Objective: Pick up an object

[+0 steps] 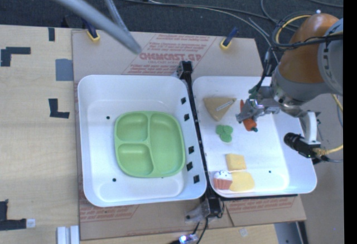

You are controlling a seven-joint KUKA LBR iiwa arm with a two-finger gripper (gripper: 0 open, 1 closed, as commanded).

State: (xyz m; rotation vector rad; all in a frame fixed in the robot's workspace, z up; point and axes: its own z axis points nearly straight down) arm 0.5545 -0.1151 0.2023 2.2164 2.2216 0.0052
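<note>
Open floor mid-right bin [273,151], between green piece [225,133] and yellow blocks [239,172].

We see the single arm [304,64] entering from the right of the camera view, its broad orange band uppermost and the grey wrist housing just below it. The wrist bends leftward and downward, carrying the gripper [249,116] to the arm's left end. The gripper points down and to the left. We note red-orange parts at its tip, but at this slant we cannot resolve the fingertips. A black cylindrical fitting [297,144] with attached cabling projects beneath the wrist.
</note>
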